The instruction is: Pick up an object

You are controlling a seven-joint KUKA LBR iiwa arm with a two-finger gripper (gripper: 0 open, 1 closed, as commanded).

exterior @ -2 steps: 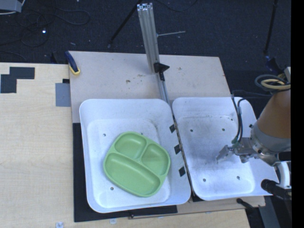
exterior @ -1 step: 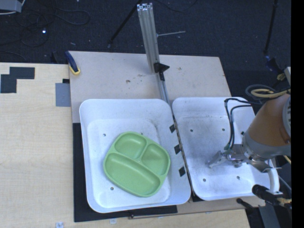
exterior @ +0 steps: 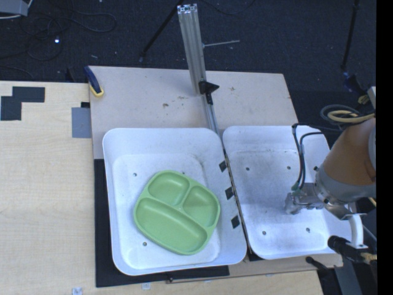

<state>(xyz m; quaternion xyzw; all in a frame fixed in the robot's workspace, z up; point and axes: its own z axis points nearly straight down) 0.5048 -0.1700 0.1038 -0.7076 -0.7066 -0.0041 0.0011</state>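
Green plate [exterior: 177, 212] — long axis upper-left to lower-right.

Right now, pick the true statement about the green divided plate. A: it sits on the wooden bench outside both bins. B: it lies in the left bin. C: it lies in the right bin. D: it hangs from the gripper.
B: the green divided plate lies flat in the left bin, while the gripper is over the right bin.

single fixed camera, above the bench [exterior: 184, 97], slanted downward, both white bins [exterior: 116, 165] in frame
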